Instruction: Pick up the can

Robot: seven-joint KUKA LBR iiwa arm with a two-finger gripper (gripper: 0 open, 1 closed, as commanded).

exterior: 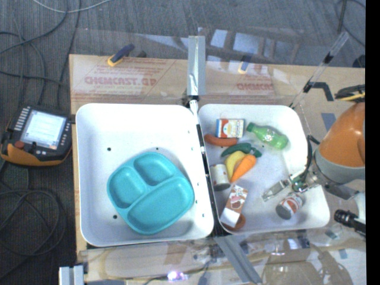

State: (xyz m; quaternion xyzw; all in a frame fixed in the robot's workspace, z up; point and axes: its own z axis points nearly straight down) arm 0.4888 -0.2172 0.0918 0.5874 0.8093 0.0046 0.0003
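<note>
The can (290, 206) lies on its side in the right bin (279, 113), close to that bin's near right corner, its red-and-white label turned up and its grey end facing the near wall. Just above it and to its left sits the gripper (279, 188), its metal fingers (272, 190) stretched low over the bin floor and pointing away from the can toward the middle of the bin; nothing is seen between them, though how far apart they stand cannot be told from this slant. The can is near the gripper's base but not between its fingers. Behind the gripper the arm's orange band (345, 136) and grey wrist rise over the bin's right wall. Farther left in the same bin lie a carrot (243, 166), touching a banana (234, 160), with a small grey tin (219, 174) beside them at the divider, and a red-and-white carton (234, 202) leaning on the near wall. Toward the far wall rest a sausage (218, 140), a small box (230, 127) and a green bottle (268, 136) on its side. The left bin (95, 123) holds a teal divided plate (150, 192). A teach pendant (37, 133) sits on the floor well to the left.
</note>
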